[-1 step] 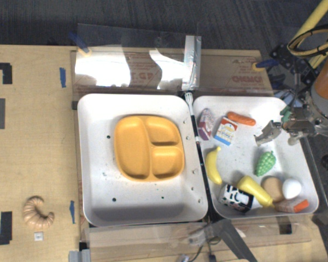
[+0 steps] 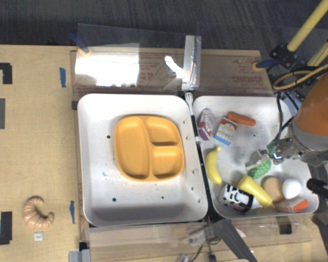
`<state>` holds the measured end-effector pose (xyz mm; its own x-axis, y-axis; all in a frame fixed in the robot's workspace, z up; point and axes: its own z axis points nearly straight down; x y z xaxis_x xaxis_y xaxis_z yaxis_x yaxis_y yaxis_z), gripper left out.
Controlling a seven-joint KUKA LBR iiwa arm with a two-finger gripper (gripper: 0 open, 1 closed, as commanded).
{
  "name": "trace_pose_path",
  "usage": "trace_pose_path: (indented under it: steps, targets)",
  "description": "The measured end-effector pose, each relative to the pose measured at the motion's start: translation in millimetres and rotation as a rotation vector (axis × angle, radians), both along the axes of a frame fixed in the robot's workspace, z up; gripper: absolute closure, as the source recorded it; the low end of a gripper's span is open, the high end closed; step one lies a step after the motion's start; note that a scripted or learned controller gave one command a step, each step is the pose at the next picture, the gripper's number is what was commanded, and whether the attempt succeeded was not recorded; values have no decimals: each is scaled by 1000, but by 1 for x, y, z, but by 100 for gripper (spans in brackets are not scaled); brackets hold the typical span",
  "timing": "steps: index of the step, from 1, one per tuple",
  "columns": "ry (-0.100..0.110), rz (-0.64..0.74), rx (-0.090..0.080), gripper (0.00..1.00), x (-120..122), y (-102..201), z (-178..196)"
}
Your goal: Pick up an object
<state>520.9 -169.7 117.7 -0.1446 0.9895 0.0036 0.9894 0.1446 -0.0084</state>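
The gripper (image 2: 269, 156) is low in the right bin (image 2: 246, 103), at about 3 o'clock of the bench, and whether it is spread or pressed together I cannot tell, because it is small and mixed with the things under it. The nearest thing to it is a green piece (image 2: 259, 170), touching or just beside it at its 6 o'clock; this looks like a small toy food, probably light and hard plastic, a little slippery, and I would take it across its narrow middle. Around it I count one banana (image 2: 212, 166) at 9 o'clock, one yellow corn-like piece (image 2: 254, 190) at 7 o'clock, one brown egg-shaped thing (image 2: 272, 188) and one white egg (image 2: 291, 189) at 5 o'clock, one black and white can (image 2: 238, 197), one sausage (image 2: 241, 119) at 11 o'clock, one small carton (image 2: 226, 131) and one purple packet (image 2: 205, 124). The round ones will probably roll away from a pinch. The left bin (image 2: 93, 157) bears one orange tray (image 2: 148, 146) with three compartments. One croissant (image 2: 37, 212) lies on the bench (image 2: 27, 146), well apart at 8 o'clock. There are two bins in all.
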Motion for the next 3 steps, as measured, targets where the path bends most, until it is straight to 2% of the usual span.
trace_pose_path:
  steps: [1,2,3]
  targets:
    - [-15,294,-2,0,-8,1,-31]
    - [-20,293,-4,100,-6,1,-21]
    - [-21,268,-2,100,65,51,-30]
